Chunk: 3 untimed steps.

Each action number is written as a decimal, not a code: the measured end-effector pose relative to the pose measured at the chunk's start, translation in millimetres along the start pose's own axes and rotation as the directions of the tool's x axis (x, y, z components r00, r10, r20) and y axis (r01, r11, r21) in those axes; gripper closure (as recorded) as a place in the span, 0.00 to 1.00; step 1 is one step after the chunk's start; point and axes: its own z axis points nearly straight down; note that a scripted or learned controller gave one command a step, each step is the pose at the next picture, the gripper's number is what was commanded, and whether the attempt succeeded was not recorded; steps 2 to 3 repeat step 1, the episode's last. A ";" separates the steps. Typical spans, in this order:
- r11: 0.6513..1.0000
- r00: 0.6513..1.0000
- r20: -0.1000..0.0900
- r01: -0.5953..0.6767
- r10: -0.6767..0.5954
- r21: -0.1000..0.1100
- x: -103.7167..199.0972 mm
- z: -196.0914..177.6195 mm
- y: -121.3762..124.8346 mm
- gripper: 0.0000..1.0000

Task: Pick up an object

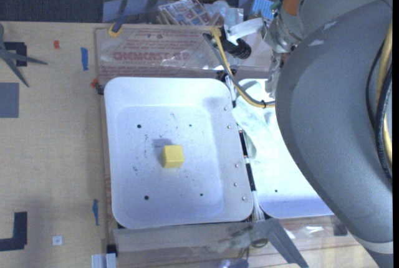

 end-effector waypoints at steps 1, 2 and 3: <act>1.000 1.000 0.007 -0.004 0.004 0.000 -0.6 -6.3 2.8 1.00; 1.000 1.000 0.007 -0.004 0.004 0.000 -0.6 -6.3 2.8 1.00; 1.000 1.000 0.007 -0.004 0.004 0.000 -0.6 -6.3 2.8 1.00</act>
